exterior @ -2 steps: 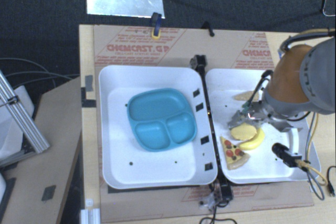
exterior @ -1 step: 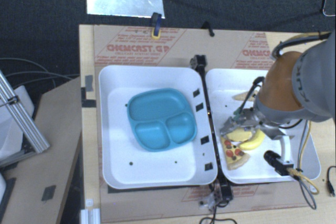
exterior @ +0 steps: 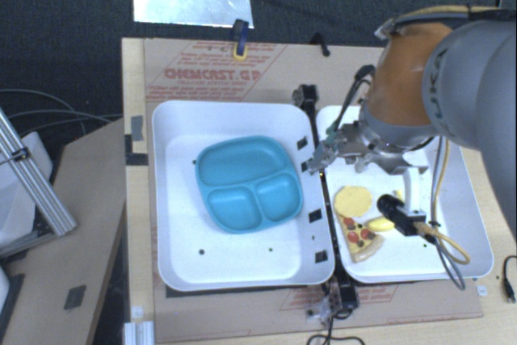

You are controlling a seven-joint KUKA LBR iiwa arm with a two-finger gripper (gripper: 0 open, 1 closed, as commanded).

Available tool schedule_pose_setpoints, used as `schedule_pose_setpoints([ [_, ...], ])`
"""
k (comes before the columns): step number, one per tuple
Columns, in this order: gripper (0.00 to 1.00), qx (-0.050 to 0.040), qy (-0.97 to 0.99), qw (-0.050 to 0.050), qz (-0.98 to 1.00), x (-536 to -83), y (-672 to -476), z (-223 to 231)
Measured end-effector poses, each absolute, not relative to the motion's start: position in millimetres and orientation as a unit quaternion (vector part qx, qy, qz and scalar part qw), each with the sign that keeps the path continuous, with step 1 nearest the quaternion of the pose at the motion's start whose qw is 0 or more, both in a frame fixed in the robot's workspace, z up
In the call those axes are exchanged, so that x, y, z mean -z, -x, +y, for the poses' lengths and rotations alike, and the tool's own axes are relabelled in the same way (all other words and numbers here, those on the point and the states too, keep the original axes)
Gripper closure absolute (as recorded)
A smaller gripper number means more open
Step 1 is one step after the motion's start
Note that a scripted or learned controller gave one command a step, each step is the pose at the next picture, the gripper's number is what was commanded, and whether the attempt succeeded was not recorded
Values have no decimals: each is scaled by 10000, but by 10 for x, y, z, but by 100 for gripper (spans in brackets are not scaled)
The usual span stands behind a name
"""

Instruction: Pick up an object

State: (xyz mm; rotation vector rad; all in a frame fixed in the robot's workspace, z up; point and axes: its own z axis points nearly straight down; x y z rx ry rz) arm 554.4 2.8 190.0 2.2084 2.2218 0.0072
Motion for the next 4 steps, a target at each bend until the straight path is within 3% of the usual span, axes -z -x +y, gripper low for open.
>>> schedule_pose_setpoints([
  [1,0,-14,-7079,40,7063,-1853,-6199,-580],
  [2,0,-22,-7045,10,7097,-1851,-6674,-127],
  [3,0,-17,-7045,12,7097,-1852,-6691,547],
  [4,0,-20,-7048,10,7094,-2184,-6690,985],
])
